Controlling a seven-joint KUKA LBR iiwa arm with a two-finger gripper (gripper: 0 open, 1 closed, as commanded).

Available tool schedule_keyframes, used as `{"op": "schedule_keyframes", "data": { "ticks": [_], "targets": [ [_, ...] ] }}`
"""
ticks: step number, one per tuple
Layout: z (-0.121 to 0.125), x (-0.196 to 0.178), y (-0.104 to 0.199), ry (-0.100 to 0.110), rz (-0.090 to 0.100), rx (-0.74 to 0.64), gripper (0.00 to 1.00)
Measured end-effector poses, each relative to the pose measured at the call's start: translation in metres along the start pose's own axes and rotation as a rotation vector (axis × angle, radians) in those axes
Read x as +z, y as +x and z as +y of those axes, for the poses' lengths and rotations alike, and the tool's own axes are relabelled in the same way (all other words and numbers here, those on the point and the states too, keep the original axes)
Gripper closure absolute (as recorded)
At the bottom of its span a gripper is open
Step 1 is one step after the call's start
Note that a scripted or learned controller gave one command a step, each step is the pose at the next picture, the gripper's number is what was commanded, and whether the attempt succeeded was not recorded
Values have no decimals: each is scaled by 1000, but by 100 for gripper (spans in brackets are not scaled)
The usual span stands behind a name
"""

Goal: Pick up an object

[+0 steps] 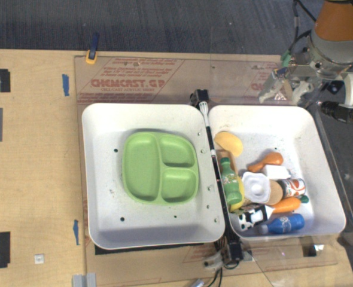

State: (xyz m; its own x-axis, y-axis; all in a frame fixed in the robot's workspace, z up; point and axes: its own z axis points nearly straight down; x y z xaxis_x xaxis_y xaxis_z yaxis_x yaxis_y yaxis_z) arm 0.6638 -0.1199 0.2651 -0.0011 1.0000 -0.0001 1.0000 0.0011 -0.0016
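I've got the gripper hanging past the right bin's far rim. The toy pile sits below it, toward the near side. Can't tell its state.

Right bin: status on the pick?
Hand hovering beyond right white bin far rim, nothing held. Toys piled at near side: blue plastic bottle, orange carrot-shaped toy untouched. Green divided plate in left white bin, not in the way.
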Motion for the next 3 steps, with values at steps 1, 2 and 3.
{"op": "schedule_keyframes", "data": {
  "ticks": [1, 2, 3],
  "targets": [
    [-78, 144, 15, -16, -2, 1, 0],
    [-93, 153, 0, -76, 4, 235, 0],
    [-105, 153, -15, -80, 0, 303, 0]
  ]
}}
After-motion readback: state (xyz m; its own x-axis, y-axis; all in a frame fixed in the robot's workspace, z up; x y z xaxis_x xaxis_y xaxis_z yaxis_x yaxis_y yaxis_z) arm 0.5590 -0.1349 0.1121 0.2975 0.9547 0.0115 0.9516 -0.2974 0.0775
